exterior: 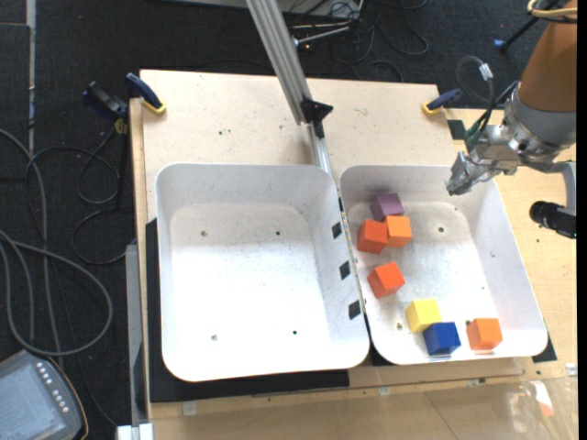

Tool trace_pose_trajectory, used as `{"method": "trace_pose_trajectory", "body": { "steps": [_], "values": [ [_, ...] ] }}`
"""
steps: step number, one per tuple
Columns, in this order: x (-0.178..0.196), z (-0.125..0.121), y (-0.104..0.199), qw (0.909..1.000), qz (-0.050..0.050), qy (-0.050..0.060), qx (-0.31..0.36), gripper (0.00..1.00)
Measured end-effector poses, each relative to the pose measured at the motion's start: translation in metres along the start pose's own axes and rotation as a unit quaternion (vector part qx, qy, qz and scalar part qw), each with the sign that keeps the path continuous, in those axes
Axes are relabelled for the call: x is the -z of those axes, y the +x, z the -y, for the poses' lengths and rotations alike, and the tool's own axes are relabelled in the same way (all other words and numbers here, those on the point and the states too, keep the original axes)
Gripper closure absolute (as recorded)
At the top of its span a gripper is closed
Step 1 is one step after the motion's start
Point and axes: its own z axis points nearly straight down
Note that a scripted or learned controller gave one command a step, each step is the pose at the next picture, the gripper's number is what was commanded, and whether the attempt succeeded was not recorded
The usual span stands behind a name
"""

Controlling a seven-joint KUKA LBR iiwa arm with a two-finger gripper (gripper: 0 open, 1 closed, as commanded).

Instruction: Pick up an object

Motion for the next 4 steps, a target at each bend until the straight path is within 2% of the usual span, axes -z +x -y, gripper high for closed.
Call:
{"method": "trace_pose_trajectory", "body": {
  "steps": [1,2,4],
  "values": [
    [-0.013,0.007,0.049,1.0000,0.000,0.001,0.000,1.00],
    [-0.014,0.015,0.114,1.0000,-0.001,0.001,0.001,1.00],
    [-0.031,0.039,0.224,1.0000,-0.001,0.001,0.001,1.00]
  ]
}}
